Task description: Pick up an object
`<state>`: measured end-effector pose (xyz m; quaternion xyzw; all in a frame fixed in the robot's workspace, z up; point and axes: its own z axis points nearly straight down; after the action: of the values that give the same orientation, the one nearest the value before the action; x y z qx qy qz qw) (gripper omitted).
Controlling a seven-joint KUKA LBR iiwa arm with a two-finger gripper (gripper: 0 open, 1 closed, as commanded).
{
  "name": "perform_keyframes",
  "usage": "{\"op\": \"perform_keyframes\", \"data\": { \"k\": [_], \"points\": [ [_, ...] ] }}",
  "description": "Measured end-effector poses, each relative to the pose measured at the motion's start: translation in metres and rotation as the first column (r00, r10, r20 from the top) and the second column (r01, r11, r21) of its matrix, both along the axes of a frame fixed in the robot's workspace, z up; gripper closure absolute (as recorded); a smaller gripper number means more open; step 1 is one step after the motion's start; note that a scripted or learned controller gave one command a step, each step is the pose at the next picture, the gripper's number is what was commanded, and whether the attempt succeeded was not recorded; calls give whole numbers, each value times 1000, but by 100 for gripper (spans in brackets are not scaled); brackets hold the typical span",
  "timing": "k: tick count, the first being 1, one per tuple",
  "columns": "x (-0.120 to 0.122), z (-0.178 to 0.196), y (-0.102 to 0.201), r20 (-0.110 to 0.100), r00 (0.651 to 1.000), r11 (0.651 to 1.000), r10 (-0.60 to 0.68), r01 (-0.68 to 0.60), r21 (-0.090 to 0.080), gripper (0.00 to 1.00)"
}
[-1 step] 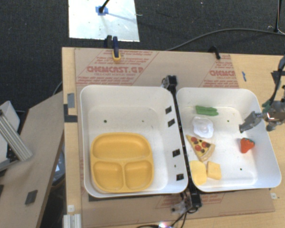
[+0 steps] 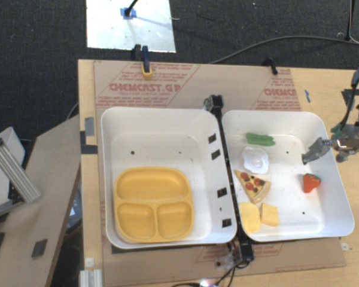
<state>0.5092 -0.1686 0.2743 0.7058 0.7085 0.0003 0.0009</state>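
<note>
Red strawberry (image 2: 310,183) lies just below the end effector (image 2: 323,150), whose grip state is unclear.

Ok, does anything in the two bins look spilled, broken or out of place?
Nothing stands out. The yellow tray lies flat in the left bin. The toy foods, pizza slice, green piece and strawberry among them, lie loose but intact in the right bin.
</note>
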Motion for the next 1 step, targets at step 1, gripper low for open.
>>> {"op": "perform_keyframes", "data": {
  "k": [1],
  "points": [
    [0,-41,0,-3,1000,1000,-2,2,1,0]
  ]
}}
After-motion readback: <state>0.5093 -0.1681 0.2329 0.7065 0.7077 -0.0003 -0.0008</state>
